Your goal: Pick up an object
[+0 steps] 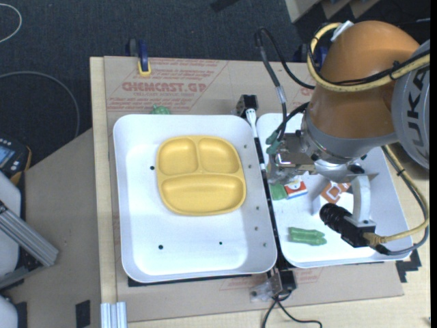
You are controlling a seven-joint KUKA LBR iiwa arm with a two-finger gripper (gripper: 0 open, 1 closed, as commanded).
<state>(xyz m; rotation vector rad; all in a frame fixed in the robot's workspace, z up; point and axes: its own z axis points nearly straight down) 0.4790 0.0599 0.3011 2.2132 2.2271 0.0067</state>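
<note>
The tool is lowered into the right bin near its left wall; its state cannot be told. A green object lies at the bin's front edge.

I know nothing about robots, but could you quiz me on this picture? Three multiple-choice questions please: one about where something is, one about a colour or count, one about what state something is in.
1. Where does the yellow divided plate lie?
A. in the left bin
B. in the right bin
C. on the dark floor

2. How many compartments does the plate have?
A. two
B. three
C. five

3. How does the green object in the right bin lie?
A. stacked on the plate
B. loose on the bin floor, apart from the arm
C. hanging over the bin's rim

Answers:
1 A, the plate sits on the left bin floor.
2 B, two small sections above one wide one.
3 B, white floor shows all around it, below the arm.
</note>
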